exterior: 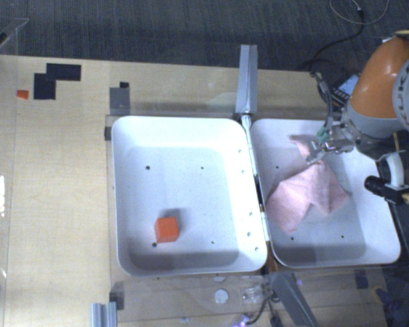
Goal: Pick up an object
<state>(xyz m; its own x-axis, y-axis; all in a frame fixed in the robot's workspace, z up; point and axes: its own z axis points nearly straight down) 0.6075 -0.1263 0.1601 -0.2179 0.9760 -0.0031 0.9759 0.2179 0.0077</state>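
Observation:
A pink cloth (305, 197) lies in the right bin (375, 247), drawn up into a peak at its far end. My gripper (323, 148) sits at that peak, over the bin's far right part, shut on the cloth's upper corner. The rest of the cloth trails down and to the left onto the bin floor. A small orange cube (167, 229) rests alone in the near-left part of the left bin (191, 142), well away from the gripper.
A metal divider post (246, 80) stands at the far end between the two bins. On the bench at the far left are black blocks (54, 79) and a tiny orange piece (22, 95).

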